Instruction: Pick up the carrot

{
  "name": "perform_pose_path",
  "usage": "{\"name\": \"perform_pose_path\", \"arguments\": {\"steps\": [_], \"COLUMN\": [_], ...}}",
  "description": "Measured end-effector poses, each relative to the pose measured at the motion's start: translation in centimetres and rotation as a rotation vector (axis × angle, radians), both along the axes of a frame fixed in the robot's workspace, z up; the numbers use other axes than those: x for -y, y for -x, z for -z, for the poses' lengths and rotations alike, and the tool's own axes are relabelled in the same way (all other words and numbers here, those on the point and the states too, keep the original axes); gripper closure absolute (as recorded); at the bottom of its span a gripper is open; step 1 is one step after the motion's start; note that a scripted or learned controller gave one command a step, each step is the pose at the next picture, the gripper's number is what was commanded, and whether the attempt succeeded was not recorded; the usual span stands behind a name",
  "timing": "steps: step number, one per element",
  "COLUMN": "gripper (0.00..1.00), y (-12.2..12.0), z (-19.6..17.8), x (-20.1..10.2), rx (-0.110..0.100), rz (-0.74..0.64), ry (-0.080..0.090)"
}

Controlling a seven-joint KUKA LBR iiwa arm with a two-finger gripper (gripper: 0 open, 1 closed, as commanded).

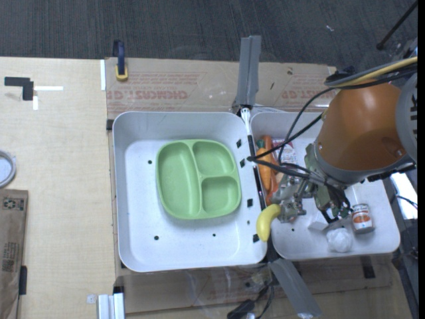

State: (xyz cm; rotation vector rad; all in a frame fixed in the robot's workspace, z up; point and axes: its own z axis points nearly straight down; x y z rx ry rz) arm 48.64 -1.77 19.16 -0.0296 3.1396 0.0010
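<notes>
Lengthwise, the slim orange carrot (pixel 265 168) lies along the right white bin's (pixel 372 244) left wall; end effector (pixel 292 201) grip state unclear.

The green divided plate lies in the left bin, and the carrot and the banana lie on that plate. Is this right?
Not quite. The camera view shows the green divided plate in the left bin, but the carrot and the banana lie in the right bin, along its left wall.

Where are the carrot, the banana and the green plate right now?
carrot (pixel 265 171): camera view, middle of its orange body.
banana (pixel 265 222): camera view, middle of its curve.
green plate (pixel 174 178): camera view, floor of its large left compartment.
</notes>
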Motion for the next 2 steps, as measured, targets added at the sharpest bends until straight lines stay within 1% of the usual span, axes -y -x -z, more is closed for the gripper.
{"name": "perform_pose_path", "arguments": {"steps": [1, 2], "gripper": [1.0, 1.0], "y": [-2.7, 0.0], "z": [-1.7, -0.6], "x": [-4.5, -8.8], "rx": [-0.001, -0.003], "rz": [0.243, 0.525], "ry": [0.0, 0.001]}}
